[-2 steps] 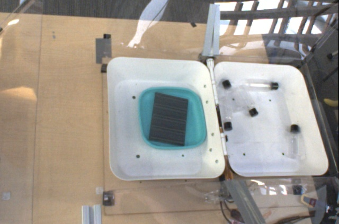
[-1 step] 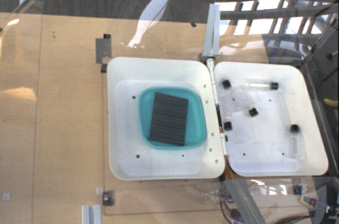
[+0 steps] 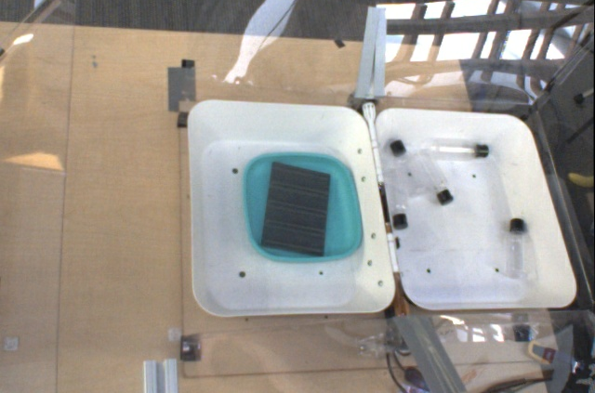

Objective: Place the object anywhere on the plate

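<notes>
Camera view: the task looks done, by my judgement. The dark ribbed block (image 3: 297, 208) lies flat on the teal plate (image 3: 348, 224), about at its middle, its long side running from 12 to 6 o'clock with a slight lean toward 1. All of it is inside the plate's rim, and nothing is touching it. The plate sits in the middle of the left bin (image 3: 214, 280). How the jaws stand I cannot tell.

Count: two white bins, one plate, one block. The right bin (image 3: 548, 284) holds five small black pieces (image 3: 444, 195): one near the bin's centre and others toward 11, 1, 9 and 4 o'clock. Some may be caps on clear tubes, though the glare leaves that unsure. Nothing seems left beyond confirming the block rests steady.
</notes>
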### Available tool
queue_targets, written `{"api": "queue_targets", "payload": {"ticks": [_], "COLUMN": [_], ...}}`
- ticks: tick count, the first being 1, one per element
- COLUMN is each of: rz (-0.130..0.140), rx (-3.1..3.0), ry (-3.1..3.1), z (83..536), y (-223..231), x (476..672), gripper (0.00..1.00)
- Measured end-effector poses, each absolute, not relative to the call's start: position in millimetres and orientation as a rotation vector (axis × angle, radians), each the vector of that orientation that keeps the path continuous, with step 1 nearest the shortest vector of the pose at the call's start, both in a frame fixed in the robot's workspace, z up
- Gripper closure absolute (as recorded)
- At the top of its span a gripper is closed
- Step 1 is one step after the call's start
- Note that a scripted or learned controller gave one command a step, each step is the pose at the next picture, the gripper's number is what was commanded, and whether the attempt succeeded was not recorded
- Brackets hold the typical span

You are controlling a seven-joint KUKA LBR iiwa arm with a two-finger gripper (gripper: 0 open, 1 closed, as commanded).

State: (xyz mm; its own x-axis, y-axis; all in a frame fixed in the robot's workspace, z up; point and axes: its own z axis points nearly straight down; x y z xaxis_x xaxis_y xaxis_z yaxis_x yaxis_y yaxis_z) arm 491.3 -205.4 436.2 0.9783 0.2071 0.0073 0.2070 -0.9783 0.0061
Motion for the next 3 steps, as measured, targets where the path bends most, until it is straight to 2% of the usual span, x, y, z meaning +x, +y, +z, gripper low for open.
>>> {"api": "queue_targets", "payload": {"ticks": [3], "rz": [0.012], "rx": [3.119], "ry": [0.326], "z": [436.2], "y": [-205.4], "x": [491.3], "gripper": [0.00]}}
